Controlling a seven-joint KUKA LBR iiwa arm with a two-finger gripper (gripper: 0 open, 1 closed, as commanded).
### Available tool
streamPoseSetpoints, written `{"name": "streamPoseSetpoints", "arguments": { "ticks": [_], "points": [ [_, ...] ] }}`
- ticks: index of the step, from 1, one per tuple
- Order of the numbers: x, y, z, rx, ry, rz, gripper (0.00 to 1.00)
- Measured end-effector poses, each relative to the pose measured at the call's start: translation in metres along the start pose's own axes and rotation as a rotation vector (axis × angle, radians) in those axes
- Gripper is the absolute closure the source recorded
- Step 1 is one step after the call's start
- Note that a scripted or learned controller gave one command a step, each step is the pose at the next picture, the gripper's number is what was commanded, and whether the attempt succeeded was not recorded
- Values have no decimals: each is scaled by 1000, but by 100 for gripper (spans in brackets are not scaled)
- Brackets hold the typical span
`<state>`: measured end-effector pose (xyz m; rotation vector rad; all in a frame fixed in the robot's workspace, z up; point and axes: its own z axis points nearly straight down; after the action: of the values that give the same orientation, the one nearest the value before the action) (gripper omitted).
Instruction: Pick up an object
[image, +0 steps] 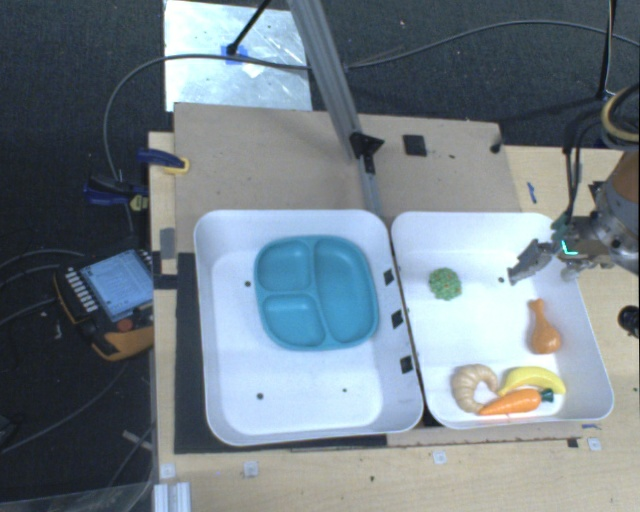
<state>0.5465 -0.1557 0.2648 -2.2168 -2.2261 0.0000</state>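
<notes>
Orange carrot (510, 402), banana (532, 379) and croissant (472, 384) crowd the right bin's (470, 228) near corner; a clumsy grab could catch two. Farther back, we see the broccoli (445, 283) alone mid-bin. The gripper (527, 264) hovers by the far-right edge, perhaps empty; fingers unclear. No readable labels.

Fixed overhead camera, slanted down on both bins (300, 425).

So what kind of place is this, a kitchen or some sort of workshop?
Most likely a robotics lab, not a kitchen. The food in the right bin looks like plastic toys, a robot arm's pincer hangs over that bin, and loose cables run across the dark floor around the bench.
</notes>
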Motion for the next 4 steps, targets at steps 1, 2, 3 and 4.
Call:
{"name": "streamPoseSetpoints", "arguments": {
  "ticks": [1,2,3,4],
  "points": [
    [0,0,-1,-2,0,0,0],
    [-5,7,57,1,0,3,0],
    [-1,6,119,2,1,3,0],
    [1,3,161,1,0,3,0]
  ]
}}
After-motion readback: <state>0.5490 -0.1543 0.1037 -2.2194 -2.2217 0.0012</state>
